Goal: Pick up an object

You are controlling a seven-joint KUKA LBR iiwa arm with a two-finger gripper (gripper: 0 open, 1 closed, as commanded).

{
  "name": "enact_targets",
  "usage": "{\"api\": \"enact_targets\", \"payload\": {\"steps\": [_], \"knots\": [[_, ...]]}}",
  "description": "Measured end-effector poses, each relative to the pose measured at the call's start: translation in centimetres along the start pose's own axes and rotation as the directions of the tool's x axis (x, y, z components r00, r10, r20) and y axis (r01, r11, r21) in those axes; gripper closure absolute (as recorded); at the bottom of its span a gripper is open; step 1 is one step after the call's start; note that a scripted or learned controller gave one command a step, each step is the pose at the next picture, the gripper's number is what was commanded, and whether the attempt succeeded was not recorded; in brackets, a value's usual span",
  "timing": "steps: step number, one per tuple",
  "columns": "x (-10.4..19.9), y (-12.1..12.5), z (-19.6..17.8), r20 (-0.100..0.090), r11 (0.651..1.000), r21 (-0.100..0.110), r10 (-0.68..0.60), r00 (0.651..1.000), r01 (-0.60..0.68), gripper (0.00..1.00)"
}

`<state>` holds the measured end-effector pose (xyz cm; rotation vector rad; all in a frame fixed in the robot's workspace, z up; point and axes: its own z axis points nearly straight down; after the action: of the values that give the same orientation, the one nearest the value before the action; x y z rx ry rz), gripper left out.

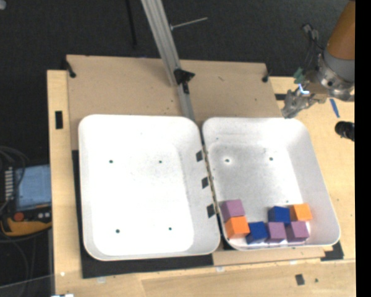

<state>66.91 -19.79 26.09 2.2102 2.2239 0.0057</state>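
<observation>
Several small blocks lie along the near edge of the right bin (260, 141): a purple block (233, 208), an orange block (237, 226), a blue block (257, 232), a purple block (277, 231), a blue block (279, 215), a purple block (298, 230) and an orange block (302, 212). My gripper (292, 106) hangs at the far right, just beyond the right bin's back corner, well away from the blocks. Nothing shows between its fingers.
The left bin (142, 184) sits beside the right one, with black clips along the seam. A slanted metal pole (164, 42) rises behind the bins. A controller and cables (18, 197) lie off the bench at left.
</observation>
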Motion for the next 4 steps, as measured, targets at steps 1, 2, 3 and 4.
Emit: {"api": "enact_targets", "payload": {"steps": [1, 2, 3, 4], "knots": [[5.7, -0.4, -0.3, -0.002, 1.0, 0.005, 0.0, 1.0, 0.0, 1.0], [11.5, -2.1, -0.5, -0.003, 1.0, 0.007, 0.0, 1.0, 0.0, 1.0], [16.5, -4.0, 1.0, -0.002, 1.0, 0.009, 0.001, 1.0, -0.001, 1.0], [20.9, -4.7, 2.2, -0.002, 1.0, 0.008, 0.001, 1.0, -0.001, 1.0]]}}
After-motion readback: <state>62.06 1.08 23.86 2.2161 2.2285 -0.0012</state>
